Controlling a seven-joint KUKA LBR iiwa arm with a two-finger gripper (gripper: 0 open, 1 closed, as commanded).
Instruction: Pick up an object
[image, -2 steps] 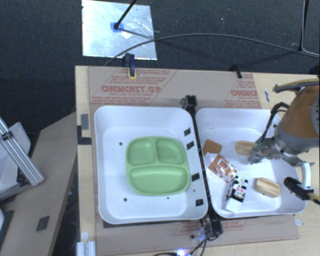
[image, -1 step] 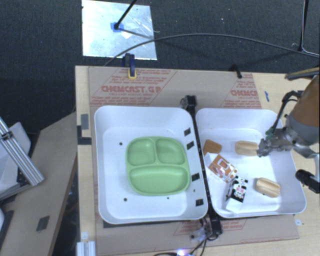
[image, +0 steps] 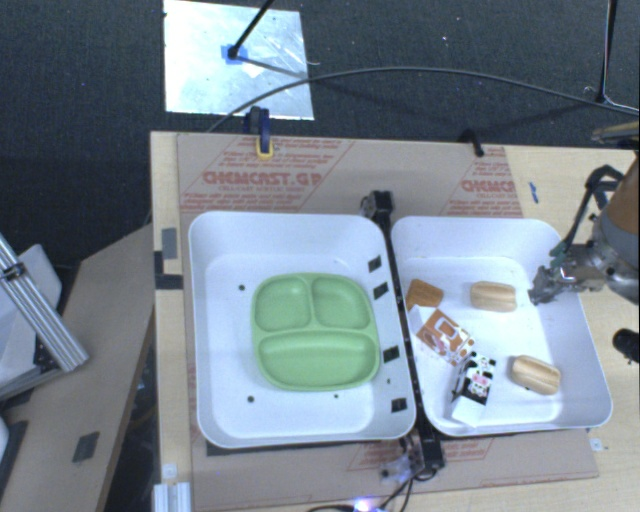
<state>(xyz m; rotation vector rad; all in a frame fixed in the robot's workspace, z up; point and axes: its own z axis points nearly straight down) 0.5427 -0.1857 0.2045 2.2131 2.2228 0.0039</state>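
Tan and rounded, a bread roll (image: 493, 296) lies in the right bin (image: 570, 258), just left of the end effector (image: 543, 287) and apart from it, its long axis running left to right. The end effector sits at that bin's right wall; its tips are small and blurred, so I cannot tell how they stand. Most of the arm (image: 615, 235) is cut off at the frame's edge.

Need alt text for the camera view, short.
A gripper hangs over the right bin's right edge, near two bread rolls, a cracker, a snack packet and a small carton. The left bin holds a green divided plate.
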